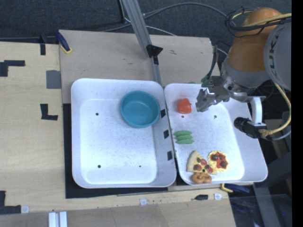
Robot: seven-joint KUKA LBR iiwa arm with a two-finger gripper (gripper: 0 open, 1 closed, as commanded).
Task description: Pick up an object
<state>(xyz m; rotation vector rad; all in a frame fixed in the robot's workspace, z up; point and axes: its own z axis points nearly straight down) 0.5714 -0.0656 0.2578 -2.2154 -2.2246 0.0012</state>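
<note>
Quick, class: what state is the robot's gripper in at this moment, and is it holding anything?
Gripper: above the right bin, beside the red object; nothing seen between its fingers, and whether it is open or closed cannot be told.

Two bins side by side on the worktop (pixel 28 126). In the left bin (pixel 90 174), a bowl (pixel 139 109) toward the back right. In the right bin (pixel 246 171): tomato (pixel 184 106) at back left, claw (pixel 203 101) just beside it, pea pod (pixel 183 136) midway, pizza slice (pixel 207 166) in front.

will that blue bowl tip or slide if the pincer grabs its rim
The bowl sits upright, wide and shallow, so it probably won't tip. It looks like thin plastic, likely light, so a rim nudge may slide it across the left bin's smooth floor. The round rim could slip.
</note>
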